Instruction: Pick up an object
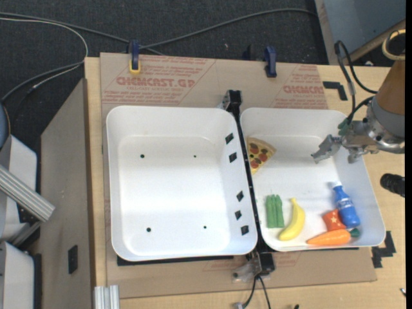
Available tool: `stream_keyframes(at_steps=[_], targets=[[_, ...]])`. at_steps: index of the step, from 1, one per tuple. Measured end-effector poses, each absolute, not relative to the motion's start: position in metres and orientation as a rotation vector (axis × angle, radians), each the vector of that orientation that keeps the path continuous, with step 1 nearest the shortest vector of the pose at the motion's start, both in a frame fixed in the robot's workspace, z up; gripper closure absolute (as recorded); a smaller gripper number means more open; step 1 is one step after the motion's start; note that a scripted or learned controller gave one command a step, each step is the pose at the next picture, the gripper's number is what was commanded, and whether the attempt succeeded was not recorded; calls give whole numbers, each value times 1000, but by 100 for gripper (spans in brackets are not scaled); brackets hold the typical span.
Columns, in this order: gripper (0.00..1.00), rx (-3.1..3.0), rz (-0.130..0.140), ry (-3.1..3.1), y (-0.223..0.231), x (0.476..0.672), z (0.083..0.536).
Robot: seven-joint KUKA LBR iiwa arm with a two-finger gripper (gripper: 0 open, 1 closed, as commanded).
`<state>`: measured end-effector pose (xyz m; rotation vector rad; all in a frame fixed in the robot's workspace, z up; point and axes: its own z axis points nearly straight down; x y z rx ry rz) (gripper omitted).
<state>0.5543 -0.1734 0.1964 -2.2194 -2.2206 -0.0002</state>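
The gripper (pixel 329 148) hangs over the right bin (pixel 302 124), its jaws seemingly parted on nothing, while the banana (pixel 293 221) lies near the front wall, probably light, stiff, smooth plastic, best pinched across its middle.

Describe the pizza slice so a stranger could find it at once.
Start at the right bin, the one the arm reaches into. Along its left wall, near the far end, lies the pizza slice. It is a flat yellow wedge with red dots, lying apart from the green beans and banana nearer the front.
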Motion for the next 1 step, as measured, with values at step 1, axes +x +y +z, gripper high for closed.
stream_keyframes(at_steps=[1], targets=[[0, -2209, 5, -2217, -124, 515, 128]])
